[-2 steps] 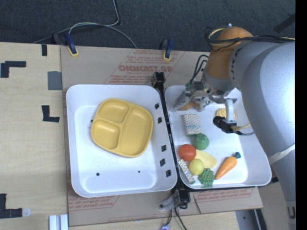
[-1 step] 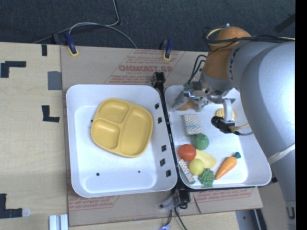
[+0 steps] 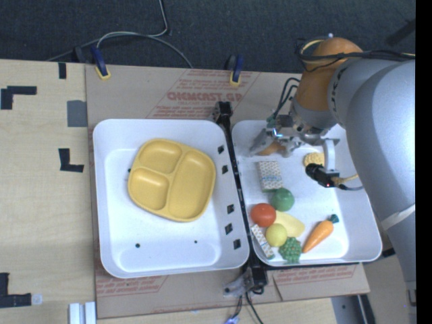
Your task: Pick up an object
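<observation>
The gripper [image 3: 273, 142] is hanging low over the right bin's [image 3: 358, 248] far left corner; whether it is apart or together I cannot tell. The nearest object, a patterned block [image 3: 271, 175], is lying at its 6 o'clock, long axis running 12 to 6. A green ball [image 3: 283, 198], tomato [image 3: 263, 214], lemon [image 3: 276, 234], broccoli [image 3: 291, 250] and carrot [image 3: 318, 234] are crowding farther toward 6. The left bin is holding a yellow tray [image 3: 171, 179].
</observation>
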Robot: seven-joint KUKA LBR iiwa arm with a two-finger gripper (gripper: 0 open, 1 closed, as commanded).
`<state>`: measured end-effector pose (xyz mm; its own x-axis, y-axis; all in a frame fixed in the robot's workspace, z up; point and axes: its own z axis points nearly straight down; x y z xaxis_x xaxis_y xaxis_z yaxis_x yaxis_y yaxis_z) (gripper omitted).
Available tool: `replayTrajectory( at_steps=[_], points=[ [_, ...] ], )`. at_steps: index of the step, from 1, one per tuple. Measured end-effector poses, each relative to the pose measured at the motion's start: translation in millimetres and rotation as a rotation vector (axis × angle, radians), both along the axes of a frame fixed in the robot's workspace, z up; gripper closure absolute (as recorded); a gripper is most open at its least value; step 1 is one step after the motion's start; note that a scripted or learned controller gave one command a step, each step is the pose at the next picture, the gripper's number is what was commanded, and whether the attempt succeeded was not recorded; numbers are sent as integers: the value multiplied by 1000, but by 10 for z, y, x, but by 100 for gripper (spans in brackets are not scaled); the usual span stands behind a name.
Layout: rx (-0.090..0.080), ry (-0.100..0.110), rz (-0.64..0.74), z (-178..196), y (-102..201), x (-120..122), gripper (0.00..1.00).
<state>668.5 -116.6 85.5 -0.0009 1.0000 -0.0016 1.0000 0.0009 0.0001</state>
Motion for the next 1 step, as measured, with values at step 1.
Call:
replayTrajectory(
  at_steps=[1],
  points=[
    [4,20,-1,74,5,-37,100]
  ],
)
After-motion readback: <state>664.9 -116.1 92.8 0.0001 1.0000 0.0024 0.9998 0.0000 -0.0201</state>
